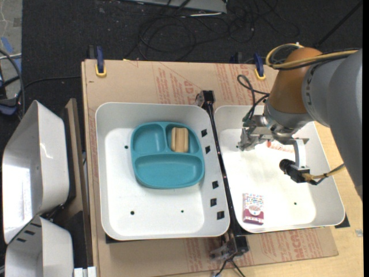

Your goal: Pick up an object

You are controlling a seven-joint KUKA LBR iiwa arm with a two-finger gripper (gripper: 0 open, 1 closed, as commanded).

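My gripper (248, 138) hangs over the upper left part of the right bin (323, 209), reaching in from the right under the grey arm with its orange band. A small white and maroon packet (252, 208) lies flat near the bin's front edge, well below the gripper and apart from it. A sliver of a red and white item (281, 148) peeks out beside the wrist; most of it is hidden by the arm. In the left bin (115, 206) sits a teal divided plate (164, 166) with a tan wooden block (180, 139) in its upper right compartment.
A black divider strip (217, 172) runs between the two bins. A black connector with a cable (293, 169) hangs from the arm over the right bin. White tubs (31, 166) stand off the bench at the left. Cables lie on the dark floor behind.
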